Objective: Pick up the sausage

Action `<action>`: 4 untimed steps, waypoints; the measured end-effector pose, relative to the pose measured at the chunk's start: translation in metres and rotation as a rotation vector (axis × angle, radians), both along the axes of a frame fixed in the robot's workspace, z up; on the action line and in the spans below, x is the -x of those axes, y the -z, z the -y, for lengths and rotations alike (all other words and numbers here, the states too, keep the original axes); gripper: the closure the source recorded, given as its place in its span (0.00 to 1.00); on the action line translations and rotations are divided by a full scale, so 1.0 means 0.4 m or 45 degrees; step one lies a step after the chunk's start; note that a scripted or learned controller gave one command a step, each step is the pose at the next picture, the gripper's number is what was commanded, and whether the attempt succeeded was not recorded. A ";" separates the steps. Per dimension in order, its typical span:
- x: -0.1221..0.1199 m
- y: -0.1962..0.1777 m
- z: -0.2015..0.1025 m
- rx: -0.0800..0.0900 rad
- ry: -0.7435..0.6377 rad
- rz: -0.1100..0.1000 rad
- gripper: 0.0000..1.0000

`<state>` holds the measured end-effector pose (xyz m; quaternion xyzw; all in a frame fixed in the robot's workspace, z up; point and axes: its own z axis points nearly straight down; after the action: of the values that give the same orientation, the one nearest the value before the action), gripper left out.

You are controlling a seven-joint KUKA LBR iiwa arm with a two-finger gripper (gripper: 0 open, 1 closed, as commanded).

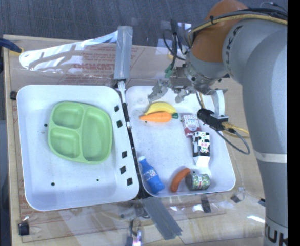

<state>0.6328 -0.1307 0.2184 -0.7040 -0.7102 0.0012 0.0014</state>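
- The arm reaches in from the right, its fingers spread open and holding nothing, poised over the far end of the right bin just above the banana and carrot.
- The desk carries a sheet printed in red; the letters are too blurred to read.
- The left bin holds a green tray; it poses little risk, being well apart from the work.
- The milk carton, cow-patterned, and a red-labelled packet show no legible words.
- The bottle has a blue label, unreadable.
- The sausage lies at the near edge of the right bin, well apart from the fingers, between the bottle and can, which touches it. A descent there could likely strike the can or nip it instead; the bin wall close by may block one finger.
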 end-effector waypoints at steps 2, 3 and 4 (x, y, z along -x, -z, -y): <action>0.200 0.222 0.201 -0.001 -0.699 0.003 0.00; 0.337 0.315 0.199 -0.002 -1.197 0.004 0.00; 0.386 0.316 0.196 -0.002 -1.294 0.005 0.00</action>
<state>0.4785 -0.2090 0.0922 -0.2697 -0.9630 -0.0001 -0.0001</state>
